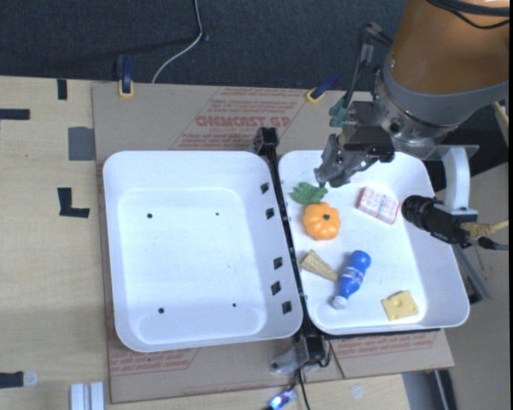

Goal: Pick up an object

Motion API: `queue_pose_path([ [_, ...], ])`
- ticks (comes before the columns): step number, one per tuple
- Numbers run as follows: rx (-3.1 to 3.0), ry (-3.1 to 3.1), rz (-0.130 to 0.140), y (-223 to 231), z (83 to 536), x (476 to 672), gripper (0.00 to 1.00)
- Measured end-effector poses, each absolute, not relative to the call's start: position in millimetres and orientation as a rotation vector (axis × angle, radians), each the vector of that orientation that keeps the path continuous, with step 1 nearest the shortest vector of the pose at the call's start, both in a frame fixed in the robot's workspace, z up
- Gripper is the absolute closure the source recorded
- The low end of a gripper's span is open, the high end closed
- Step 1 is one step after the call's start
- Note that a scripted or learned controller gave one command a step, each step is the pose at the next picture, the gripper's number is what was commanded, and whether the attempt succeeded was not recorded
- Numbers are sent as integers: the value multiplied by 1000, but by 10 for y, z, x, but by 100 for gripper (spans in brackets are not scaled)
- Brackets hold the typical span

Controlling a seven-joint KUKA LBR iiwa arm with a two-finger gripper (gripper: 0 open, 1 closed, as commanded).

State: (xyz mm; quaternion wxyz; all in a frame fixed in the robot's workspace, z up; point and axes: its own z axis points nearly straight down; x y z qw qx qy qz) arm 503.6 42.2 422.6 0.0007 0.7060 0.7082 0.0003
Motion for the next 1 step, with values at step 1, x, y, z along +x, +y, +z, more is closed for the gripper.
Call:
queue_pose_path([
  [1,2219,2223,-1,596,4264,5065,100],
])
